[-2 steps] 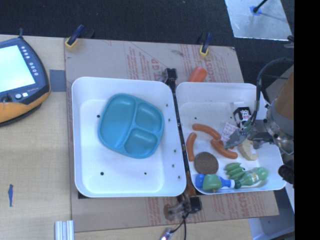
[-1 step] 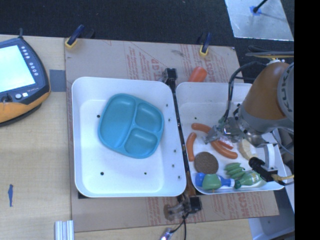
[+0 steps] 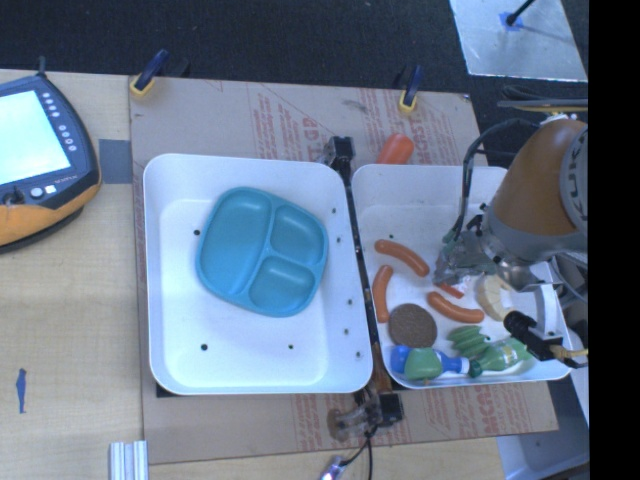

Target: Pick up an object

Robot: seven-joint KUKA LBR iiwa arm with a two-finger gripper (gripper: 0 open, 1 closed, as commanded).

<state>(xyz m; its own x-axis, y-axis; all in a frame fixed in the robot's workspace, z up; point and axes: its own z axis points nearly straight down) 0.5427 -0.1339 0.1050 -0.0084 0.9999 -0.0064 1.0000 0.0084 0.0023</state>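
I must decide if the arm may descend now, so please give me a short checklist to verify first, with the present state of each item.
1. Pincer is over the right bin: ok.
2. Pincer open or shut: cannot tell.
3. Target nearby: a sausage lies just below the pincer: ok.
4. Nothing already held: cannot tell.
5. Neighbours crowd the target: brown disc and green toys are close: not ok.

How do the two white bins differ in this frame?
The left bin holds one item, a blue divided plate; the right bin holds many small toy foods, including sausages and a brown disc. The gripper sits low over the right bin, with no arm over the left bin. Both are shallow, white and side by side.
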